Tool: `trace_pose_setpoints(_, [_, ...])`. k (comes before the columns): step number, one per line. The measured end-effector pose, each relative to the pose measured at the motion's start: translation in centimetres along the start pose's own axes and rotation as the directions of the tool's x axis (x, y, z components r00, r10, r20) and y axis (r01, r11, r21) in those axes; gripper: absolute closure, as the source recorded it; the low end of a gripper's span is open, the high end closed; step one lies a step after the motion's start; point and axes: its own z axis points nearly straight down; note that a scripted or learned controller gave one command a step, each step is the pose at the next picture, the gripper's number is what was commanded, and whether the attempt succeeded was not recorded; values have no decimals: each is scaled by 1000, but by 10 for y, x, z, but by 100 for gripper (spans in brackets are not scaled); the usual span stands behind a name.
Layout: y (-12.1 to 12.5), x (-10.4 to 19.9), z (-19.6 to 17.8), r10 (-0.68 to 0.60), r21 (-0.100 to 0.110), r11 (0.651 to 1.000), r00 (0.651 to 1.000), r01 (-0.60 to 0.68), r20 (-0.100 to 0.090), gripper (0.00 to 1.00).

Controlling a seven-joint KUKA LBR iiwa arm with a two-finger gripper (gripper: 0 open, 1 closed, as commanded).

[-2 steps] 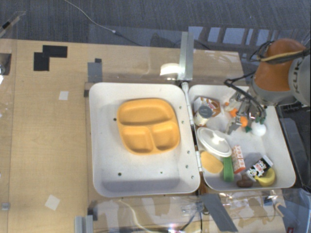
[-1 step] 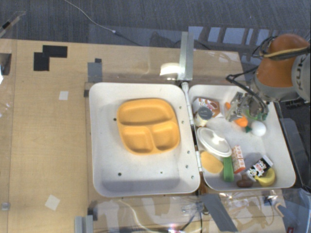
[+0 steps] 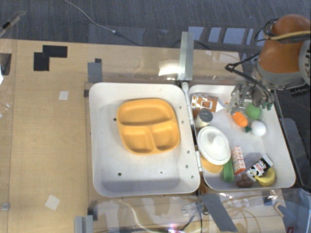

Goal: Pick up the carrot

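Bench (image 3: pixel 43 144), wood-topped, bears two white bins. Left bin (image 3: pixel 104 178): one orange divided tray (image 3: pixel 147 125), nothing in its compartments. Right bin (image 3: pixel 286 166): white lidded bowl (image 3: pixel 214 143) left of the carrot, carrot (image 3: pixel 239 119) itself, green piece (image 3: pixel 253 111) and white egg (image 3: pixel 258 128) to the carrot's right. Gripper (image 3: pixel 241 102) hangs just above the carrot; open or closed, cannot tell. Step judged: approach. Next: a straight descent, closing on the carrot alone.

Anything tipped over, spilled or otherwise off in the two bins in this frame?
Nothing looks spilled or broken. The orange divided tray lies flat in the left bin. The right bin is crowded, items lying loosely together; the carrot sits just below the claw.
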Motion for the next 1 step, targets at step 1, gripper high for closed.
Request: trace_pose_setpoints(1, [-25, 76, 83, -91, -13, 996, 996, 90, -6, 100])
